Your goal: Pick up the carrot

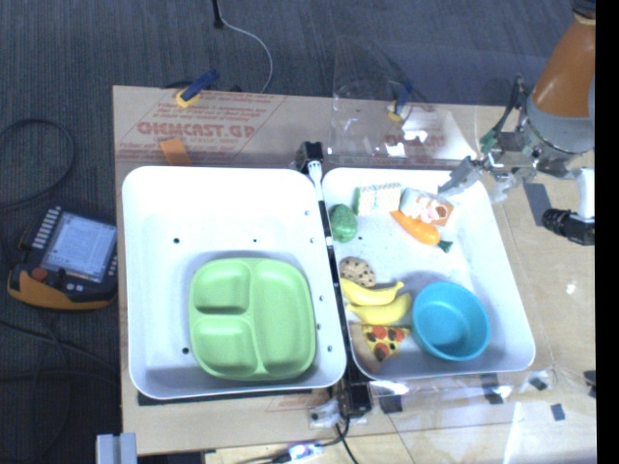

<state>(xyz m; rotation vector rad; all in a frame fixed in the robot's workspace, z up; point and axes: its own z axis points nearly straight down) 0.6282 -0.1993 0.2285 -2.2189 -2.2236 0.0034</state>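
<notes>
I see the arm point(566, 71) at the upper right, grey with the orange band above the wrist, reaching over the far right corner of the right bin point(517, 298). The end effector point(462, 177) hangs just above that bin's far edge; I cannot tell whether it is spread or pressed together, as it is small and blurred against the bin.

The carrot point(418, 228) lies in the far part of the right bin, orange with a green stub at its right end, tilted down to the right. It lies just below and left of the end effector, and I see nothing pinched there. Touching it from behind is a small white and red packet point(426, 205). Left of that lies a pale carton point(377, 198) with a green object point(342, 221) beside it, near the bin's left wall.

In the near part of the same bin I note a cookie point(357, 271), a banana point(374, 296) just below it, a pizza slice point(379, 340) at the front, and a blue bowl point(449, 320) to the right of the banana, upright.

The left bin point(155, 211) holds a green divided plate point(253, 317), lying flat toward the front right.

Off the tabletop point(213, 129), at the left, a handheld pendant point(68, 257) rests on the floor.
</notes>
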